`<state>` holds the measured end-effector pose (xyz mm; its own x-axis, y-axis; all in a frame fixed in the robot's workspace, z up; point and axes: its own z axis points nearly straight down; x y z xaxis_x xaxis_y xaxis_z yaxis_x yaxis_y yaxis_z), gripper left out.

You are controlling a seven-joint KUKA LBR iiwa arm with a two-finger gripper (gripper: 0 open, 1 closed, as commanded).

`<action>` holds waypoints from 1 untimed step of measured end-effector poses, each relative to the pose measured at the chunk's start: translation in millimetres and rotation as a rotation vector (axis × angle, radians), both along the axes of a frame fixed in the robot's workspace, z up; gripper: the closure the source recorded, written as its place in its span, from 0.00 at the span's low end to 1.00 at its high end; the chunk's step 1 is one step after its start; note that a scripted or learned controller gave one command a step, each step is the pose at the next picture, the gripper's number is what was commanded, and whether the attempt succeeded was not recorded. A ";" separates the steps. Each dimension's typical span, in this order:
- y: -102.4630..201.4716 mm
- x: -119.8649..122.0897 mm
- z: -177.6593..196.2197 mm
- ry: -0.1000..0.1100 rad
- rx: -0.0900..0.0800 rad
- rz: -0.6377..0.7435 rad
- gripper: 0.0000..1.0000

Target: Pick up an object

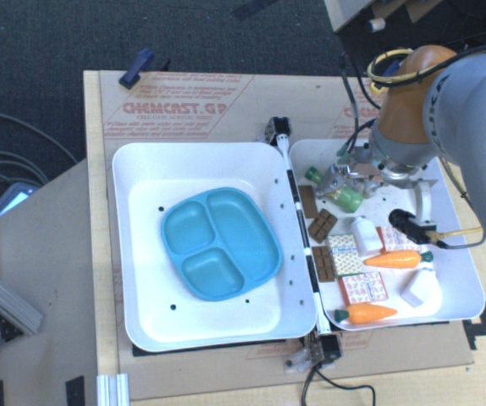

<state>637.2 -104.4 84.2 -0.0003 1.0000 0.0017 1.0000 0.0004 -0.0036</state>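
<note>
Nearest the lens is the bench [226, 370], its front edge running under both bins. At the left, the left bin [133, 227] holds a blue plate [220, 242] with three compartments, lying flat near the middle and turned askew to the walls. Past the divider, in the right bin [467, 290], three brown bars [322, 224] lie in a loose line along the left wall, from far to near. Beside them is a pale card [343, 245], and nearer the front a red card [363, 288], with the near carrot [370, 313] just beside the front rim. A green thing [345, 198] lies in the far part of this bin, and my gripper [350, 180] is low, right over it. I cannot tell whether we touch, nor how far my gripper is open, nor whether it has hold of anything. A white block [366, 233] stands near the green thing, toward the front. Further right the far carrot [393, 260] lies crosswise. My arm [472, 117] comes in from the right.
</note>
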 end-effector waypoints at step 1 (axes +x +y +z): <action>0.1 0.8 10.7 -0.002 0.000 0.000 1.00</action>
